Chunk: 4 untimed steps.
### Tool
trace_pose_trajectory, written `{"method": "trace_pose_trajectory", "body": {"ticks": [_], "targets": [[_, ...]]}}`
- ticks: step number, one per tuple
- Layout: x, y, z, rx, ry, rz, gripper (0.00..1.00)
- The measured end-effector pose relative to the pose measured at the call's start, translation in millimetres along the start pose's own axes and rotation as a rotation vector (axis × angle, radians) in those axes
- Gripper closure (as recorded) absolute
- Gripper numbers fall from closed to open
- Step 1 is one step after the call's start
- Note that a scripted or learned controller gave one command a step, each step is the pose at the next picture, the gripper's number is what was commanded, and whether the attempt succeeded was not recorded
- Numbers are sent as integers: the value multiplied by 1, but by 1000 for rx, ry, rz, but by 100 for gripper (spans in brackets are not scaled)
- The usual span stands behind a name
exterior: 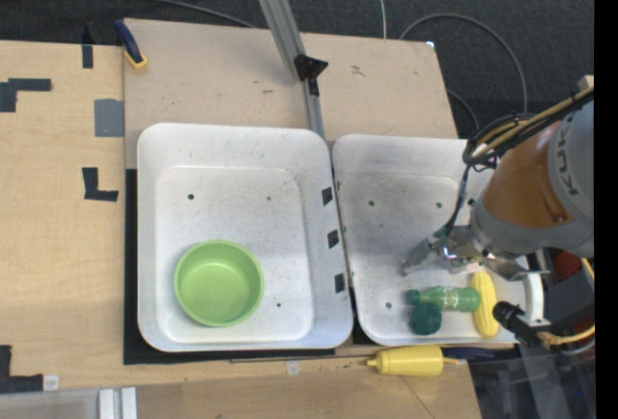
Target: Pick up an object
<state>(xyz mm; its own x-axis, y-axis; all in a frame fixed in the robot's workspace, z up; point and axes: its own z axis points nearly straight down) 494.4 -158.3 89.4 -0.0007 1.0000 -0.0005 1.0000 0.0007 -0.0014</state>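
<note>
Green bottle [442, 298] lies on its side near the front edge of the right bin [386, 166], its dark cap end touching a dark green lump [423, 319] whose shape is hard to make out. A yellow banana-like piece [484, 303] sits at its right end, partly hidden by the arm [526, 195]. Just behind, the gripper [425, 256] hangs over the bin floor; whether it is spread or pressed together I cannot tell. Left bin [232, 142] holds a round, smooth lime bowl [218, 282].
</note>
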Motion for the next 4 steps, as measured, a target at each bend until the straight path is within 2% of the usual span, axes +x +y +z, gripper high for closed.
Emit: {"method": "trace_pose_trajectory", "body": {"ticks": [1, 2, 4], "targets": [[0, 0, -10, 1, 1, 0, 100], [11, 0, -60, -3, 0, -1, 100], [8, 1, -147, -4, -1, -1, 100]]}}
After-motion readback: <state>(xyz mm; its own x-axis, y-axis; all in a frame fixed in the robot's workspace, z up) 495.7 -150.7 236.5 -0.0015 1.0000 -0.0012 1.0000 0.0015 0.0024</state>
